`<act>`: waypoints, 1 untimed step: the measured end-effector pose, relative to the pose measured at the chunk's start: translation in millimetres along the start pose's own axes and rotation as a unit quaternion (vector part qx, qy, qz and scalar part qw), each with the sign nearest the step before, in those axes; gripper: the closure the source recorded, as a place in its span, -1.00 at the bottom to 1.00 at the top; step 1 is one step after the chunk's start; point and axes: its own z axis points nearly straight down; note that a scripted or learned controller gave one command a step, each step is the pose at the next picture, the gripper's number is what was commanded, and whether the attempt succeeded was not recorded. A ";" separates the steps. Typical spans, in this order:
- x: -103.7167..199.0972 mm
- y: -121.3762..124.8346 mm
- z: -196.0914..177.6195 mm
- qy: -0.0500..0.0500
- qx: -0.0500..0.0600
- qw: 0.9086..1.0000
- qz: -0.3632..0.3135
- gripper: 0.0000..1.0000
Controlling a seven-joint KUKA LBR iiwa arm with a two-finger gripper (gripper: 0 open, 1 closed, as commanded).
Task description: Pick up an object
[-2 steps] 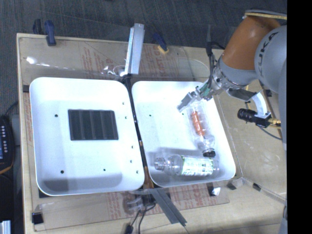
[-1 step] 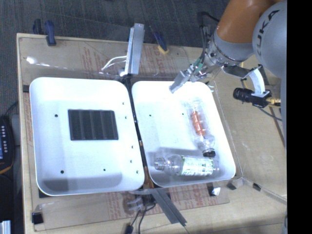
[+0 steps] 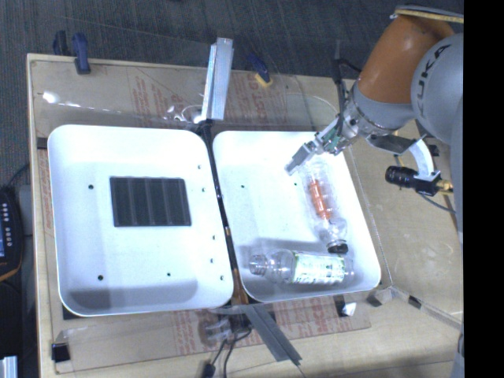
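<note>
The end effector, finger state impossible to tell, hangs over the right bin near its far edge, above an orange-labelled bottle.

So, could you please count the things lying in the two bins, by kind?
Clear plastic bottles: 2, one with an orange label and one with a white-green label, both in the right bin.
Dark ribbed tray: 1, in the left bin.
Total: 3
</note>
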 end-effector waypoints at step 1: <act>-2.3 -12.1 22.6 0.000 0.000 0.999 -0.043 -1.00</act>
